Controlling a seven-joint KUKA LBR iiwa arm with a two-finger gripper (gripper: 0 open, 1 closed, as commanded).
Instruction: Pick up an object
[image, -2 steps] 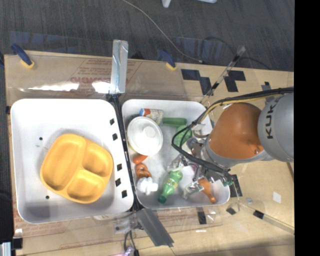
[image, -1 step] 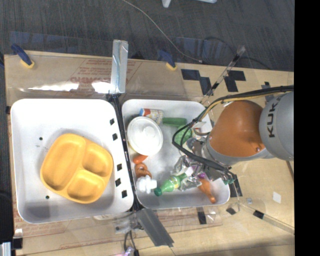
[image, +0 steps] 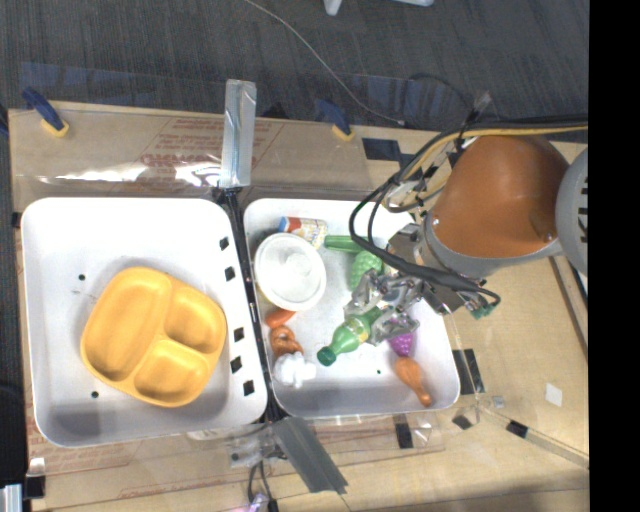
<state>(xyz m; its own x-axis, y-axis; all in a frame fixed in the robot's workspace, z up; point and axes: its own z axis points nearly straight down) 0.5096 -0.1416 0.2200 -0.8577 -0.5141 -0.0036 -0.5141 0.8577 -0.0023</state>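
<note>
My gripper (image: 383, 306) is low in the right bin (image: 440, 395), under the grey wrist with the orange band. It looks open, its metal fingers (image: 365, 291) spread over the thick end of a green bottle (image: 345, 338). The bottle lies tilted on the bin floor with its cap toward the lower left. I cannot tell whether the fingers touch it. A purple piece (image: 402, 344) sits just right of the bottle. A light green toy (image: 365, 265) lies just above the gripper.
The right bin also holds a white bowl (image: 290, 270), a small printed pack (image: 308, 230), an orange-brown toy (image: 284, 338), a white piece (image: 293, 372) and an orange drumstick shape (image: 412, 378). A yellow divided plate (image: 153, 333) lies in the left bin (image: 50, 240).
</note>
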